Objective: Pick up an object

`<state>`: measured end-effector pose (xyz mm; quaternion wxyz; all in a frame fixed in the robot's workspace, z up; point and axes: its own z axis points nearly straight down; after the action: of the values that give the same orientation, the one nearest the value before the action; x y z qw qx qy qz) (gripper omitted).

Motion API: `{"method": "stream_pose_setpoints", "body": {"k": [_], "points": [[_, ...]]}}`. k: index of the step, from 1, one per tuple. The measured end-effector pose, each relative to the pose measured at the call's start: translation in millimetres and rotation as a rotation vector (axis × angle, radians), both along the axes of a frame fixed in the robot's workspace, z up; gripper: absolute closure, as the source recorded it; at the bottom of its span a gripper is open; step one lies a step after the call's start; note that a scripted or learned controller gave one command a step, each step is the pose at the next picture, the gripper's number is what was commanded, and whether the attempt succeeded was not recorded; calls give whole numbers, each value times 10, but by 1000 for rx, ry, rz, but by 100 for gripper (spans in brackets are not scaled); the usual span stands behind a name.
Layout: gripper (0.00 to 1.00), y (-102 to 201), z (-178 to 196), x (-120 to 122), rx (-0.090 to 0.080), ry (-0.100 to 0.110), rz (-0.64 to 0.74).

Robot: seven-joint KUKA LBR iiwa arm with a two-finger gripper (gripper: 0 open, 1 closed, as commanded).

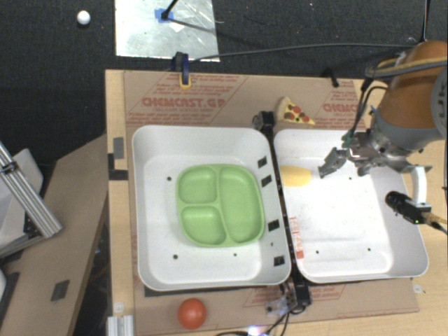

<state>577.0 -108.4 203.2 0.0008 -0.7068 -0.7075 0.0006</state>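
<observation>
One candidate in reach: a yellow object point(295, 177) lies in the right bin point(364, 261), close against that bin's left wall.
Gripper state: the gripper point(334, 163) hangs over the right bin with its dark fingers spread apart and nothing between them.
Object relative to gripper: the yellow object sits to the gripper's left and slightly lower in the view, near but not touching; the fingers point toward it.
Risk, wall clearance: the object lies next to the bin wall, so one finger may strike the wall or find no room beside it, and the closure would likely miss.
Risk, rolling: its rounded shape suggests it could slip or skid out from a pinch that is off centre.
Risk, depth: height above the bin floor cannot be judged from this slanted view, so a descent may stop short or press into the floor.
Other items: a green divided tray point(220, 205) lies in the left bin point(157, 257); a pizza-slice toy point(295, 112) and a red ball point(192, 313) rest outside the bins.
</observation>
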Motion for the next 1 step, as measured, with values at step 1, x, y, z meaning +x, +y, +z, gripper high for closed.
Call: {"method": "stream_pose_setpoints", "body": {"k": [1], "points": [[0,-52,-610,22,1,2,0]]}}
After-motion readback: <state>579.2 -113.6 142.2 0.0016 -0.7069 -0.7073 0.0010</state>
